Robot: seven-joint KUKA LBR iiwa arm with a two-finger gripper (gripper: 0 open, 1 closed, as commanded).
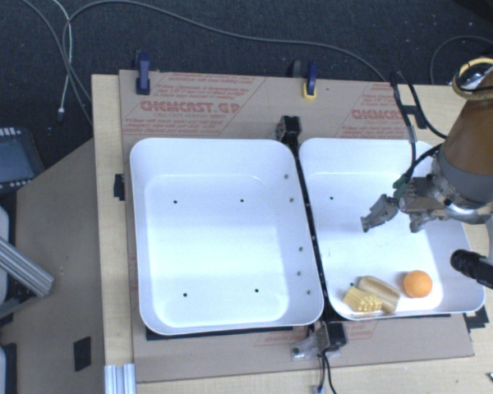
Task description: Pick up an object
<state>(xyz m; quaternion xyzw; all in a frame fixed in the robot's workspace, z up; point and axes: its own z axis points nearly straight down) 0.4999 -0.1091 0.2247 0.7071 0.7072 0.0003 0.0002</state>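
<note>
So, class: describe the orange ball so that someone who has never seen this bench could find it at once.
Start at the right white bin, the one the arm reaches into. Go to its near edge, where three small things lie in a row. The orange ball is the rightmost: round and plain orange, unlike the long tan piece and the bumpy yellow piece to its left.

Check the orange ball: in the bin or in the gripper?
In the bin. The orange ball rests on the right bin's floor near its front edge, well apart from the gripper above it.
</note>
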